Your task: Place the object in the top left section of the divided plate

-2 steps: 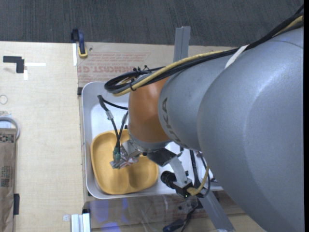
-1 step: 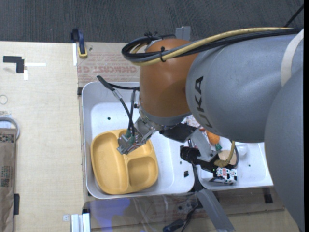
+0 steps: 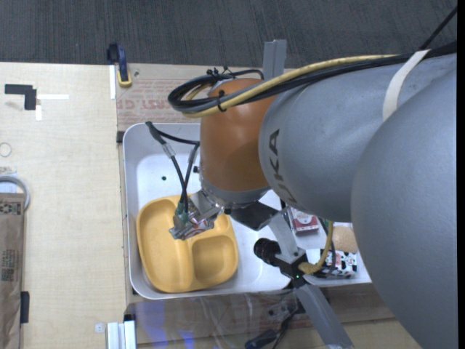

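Grey KUKA arm (image 3: 363, 166) filled the right side, closest to the lens, its orange band (image 3: 232, 144) hanging over the white bin (image 3: 134, 195) so the wrist could drop straight down onto the plate. Gripper (image 3: 190, 224) sat low over the yellow divided plate (image 3: 163, 257), right around the ridge where the sections meet, tip toward the plate's upper part; probably there to release into the target section. Couldn't tell how the pincer stood, metal and wires cluttered it. A small greenish bit showed at the tool tip, but couldn't say if that was the object or gripper hardware, so the object's location stayed unclear; nothing loose was obvious in the visible plate sections, though the tool hid part of the upper ones. Plate lay in the bin's lower left corner, close against the walls. Beside it in the same bin, under the arm: a small red-and-white box (image 3: 306, 225) and a printed packet (image 3: 340, 262). Black cables (image 3: 178, 166) looped down from the wrist to the tool
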`<state>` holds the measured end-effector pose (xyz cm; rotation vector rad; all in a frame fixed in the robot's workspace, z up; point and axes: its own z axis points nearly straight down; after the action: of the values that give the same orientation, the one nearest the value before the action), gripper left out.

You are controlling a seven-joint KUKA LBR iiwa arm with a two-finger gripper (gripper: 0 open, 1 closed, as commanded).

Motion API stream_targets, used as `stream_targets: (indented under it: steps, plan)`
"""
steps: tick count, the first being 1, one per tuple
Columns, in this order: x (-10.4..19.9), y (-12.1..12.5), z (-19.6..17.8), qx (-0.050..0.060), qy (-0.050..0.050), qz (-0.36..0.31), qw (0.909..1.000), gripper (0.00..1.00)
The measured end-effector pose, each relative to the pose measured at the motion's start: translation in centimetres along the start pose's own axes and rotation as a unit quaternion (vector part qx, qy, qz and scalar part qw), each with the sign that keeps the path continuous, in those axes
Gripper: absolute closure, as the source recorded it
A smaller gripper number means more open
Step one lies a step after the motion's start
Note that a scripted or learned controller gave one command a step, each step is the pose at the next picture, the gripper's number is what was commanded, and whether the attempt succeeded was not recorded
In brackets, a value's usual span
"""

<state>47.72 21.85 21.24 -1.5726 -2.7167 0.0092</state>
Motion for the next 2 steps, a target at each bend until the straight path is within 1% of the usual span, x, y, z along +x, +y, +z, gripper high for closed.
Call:
stream_targets:
  steps: [1, 2]
  plan:
    - [-2.2, -1.2, -13.9, -0.003, -0.001, -0.204, 0.9789, 1.00]
    - [0.8, 0.5, 3.5, -0.001, 0.000, -0.125, 0.9921, 1.00]
